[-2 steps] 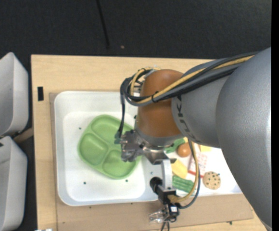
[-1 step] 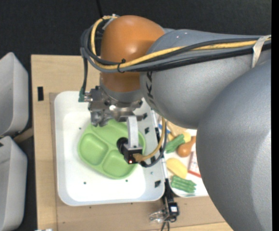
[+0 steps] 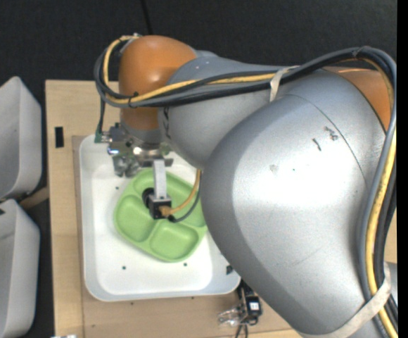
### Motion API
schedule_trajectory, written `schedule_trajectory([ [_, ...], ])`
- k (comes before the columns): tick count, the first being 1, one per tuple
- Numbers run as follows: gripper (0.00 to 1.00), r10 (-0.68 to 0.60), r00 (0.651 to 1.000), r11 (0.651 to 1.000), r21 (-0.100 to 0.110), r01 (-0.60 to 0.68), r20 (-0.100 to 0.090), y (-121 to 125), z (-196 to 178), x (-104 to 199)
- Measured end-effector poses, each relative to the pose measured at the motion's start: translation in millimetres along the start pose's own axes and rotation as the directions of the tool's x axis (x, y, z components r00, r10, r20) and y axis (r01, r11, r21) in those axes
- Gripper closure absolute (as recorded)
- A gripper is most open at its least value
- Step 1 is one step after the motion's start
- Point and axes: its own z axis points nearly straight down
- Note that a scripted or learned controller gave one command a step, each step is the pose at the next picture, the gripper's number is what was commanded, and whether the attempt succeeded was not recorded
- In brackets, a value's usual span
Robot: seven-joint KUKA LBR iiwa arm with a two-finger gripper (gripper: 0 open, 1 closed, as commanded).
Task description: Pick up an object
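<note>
Jaws: low over the upper-left part of the bin (image 3: 105, 259), right at the top-left rim of the green plate (image 3: 163, 239). Cannot tell whether they are open or closed; the wrist hardware hides the tips. Nothing visibly held between them. Cannot tell if they touch the plate or hang just above it.

Plate: the only loose thing seen in the bin. Green, divided into compartments: one on the left, one at the near edge, one toward the top right. It lies on the bin floor, about mid-bin and nearer the right wall. Its right edge runs under the arm (image 3: 295, 203) and is hidden there. Compartments look bare where visible.

Bin: white, shallow, rounded corners, sitting on the wooden tabletop (image 3: 63, 189). Bare floor shows left of the plate and in front of it.

Arm: comes in from the right, and its grey body covers most of the right half of the view. Orange band (image 3: 148, 62) sits directly above the wrist.

Tabletop extras: small black slot (image 3: 58, 137) left of the bin; a small dark and metallic clutter (image 3: 239, 314) at the near edge, too small to identify.

Two white rounded shapes (image 3: 7, 139) lie off the tabletop's left edge.
</note>
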Motion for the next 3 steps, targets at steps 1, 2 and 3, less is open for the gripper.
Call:
schedule_trajectory([
  [1,1.0,0.003,1.0,1.0,0.008,-0.003,0.002,11.8,-47.0,-0.9],
  [2,1.0,0.004,1.0,1.0,0.005,-0.004,-0.002,-32.2,-92.0,-21.7],
  [3,1.0,-0.004,1.0,1.0,0.004,0.004,-0.004,-90.6,-126.2,2.7],
])
